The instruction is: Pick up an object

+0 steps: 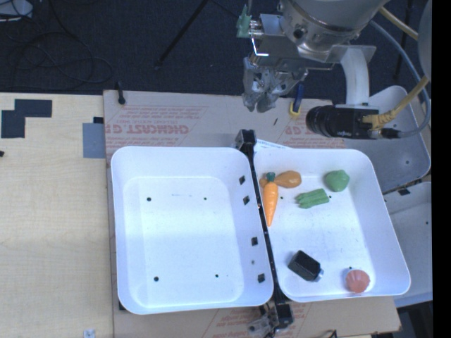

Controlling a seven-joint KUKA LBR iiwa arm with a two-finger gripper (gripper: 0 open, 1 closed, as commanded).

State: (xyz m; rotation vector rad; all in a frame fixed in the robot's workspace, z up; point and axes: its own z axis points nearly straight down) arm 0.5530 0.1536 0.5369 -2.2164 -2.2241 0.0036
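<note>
Arm (331, 13) seen at top of view, wrist raised above the bench behind the bins. Claw (259, 104) hangs over the cardboard sheet (176, 122), just beyond the far rim of the bins, near the black divider (257, 217) between them. Claw state: cannot be told; the tip is blurred and dark against the backgnd. Nothing is seen gripped, and no contact w/ any item is seen; all items lie well apart from it.

Left bin (127, 189): white, w/ small dark dots on its floor.

Right bin (384, 210) holds the items:
- carrot (270, 201), orange w/ green top, lying lengthwise just beside the divider, far-left part of bin.
- orange lump (288, 179), touching or just beside the carrot's top end; cannot be told which.
- green long piece (312, 198), near the bin's middle, to the right of the carrot.
- green round piece (337, 180), far-right part of bin, apart from the long piece.
- black block (305, 265), near side of bin, tilted.
- pink round item (357, 281), near-right corner, apart from the block.

A black cylinder (342, 120) is seen fixed behind the right bin, w/ yellow cabling (402, 104) at its right.
</note>
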